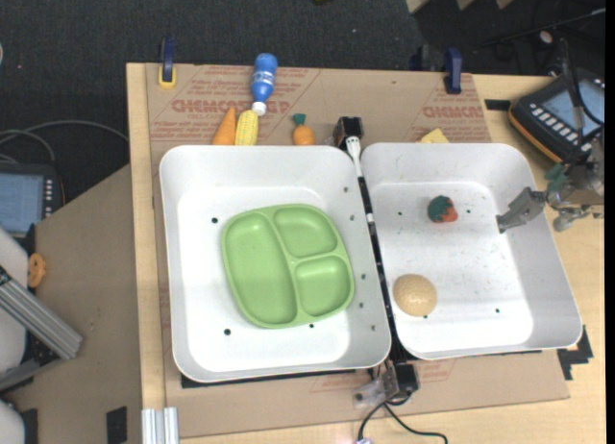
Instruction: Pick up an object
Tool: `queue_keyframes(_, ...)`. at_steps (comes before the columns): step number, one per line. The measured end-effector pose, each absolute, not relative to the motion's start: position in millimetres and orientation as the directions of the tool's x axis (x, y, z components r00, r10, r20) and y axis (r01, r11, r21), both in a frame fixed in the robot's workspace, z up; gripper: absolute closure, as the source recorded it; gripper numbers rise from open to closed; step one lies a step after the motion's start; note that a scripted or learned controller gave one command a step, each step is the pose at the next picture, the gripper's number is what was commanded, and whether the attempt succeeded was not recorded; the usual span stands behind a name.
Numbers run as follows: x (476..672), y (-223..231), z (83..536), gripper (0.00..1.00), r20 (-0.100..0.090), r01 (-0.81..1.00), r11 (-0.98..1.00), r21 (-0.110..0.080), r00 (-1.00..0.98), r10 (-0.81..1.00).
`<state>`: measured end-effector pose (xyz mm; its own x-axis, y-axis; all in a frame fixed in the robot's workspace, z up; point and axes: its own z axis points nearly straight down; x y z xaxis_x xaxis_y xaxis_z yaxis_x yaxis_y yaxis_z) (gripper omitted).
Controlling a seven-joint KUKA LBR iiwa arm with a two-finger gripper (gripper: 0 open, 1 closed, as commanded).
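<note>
Pickable objects both lie in the right shallow white bin (538, 269): a tan round bread-like lump (415, 294) near its front left, and a small red-and-green toy fruit (441, 209) further back, toward the middle. The two sit well apart.

Risks, as I judge them, from left to right. The tan lump is smooth and domed, so a grasp set off-centre could squeeze it out and send it rolling toward the bin wall. The toy fruit is small and low, so a descent that is slightly off would close on nothing or knock it aside. The grey two-finger gripper (519, 209) sits over the bin's right rim, near the fruit but not touching it. I cannot tell whether its jaws stand wide or narrow, and a closed approach would merely push the thing.

The count:
- Two white bins, the left shallow white bin (192, 269) being the other.
- One green three-compartment plastic plate (285, 264), in the left bin.
- Two objects in the right bin.
- Behind the bins on the cardboard, one orange toy carrot (225, 128), one yellow toy corn cob (247, 127), one blue-capped white bottle (262, 77) and one smaller orange toy vegetable (303, 133).
</note>
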<state>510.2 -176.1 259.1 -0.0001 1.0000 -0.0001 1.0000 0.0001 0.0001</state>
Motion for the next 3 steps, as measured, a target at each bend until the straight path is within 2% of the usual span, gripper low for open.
queue_keyframes(1, 581.4, -127.6, 202.6, 0.0, 0.001, 1.0, 0.007, 0.002, -0.007, 1.0)
queue_keyframes(2, 665.5, -166.1, 100.7, 0.0, -0.002, 1.0, 0.002, 0.003, -0.002, 1.0)
queue_keyframes(3, 634.4, -171.3, 83.8, 0.0, 0.001, 1.0, -0.001, -0.004, 0.001, 1.0)
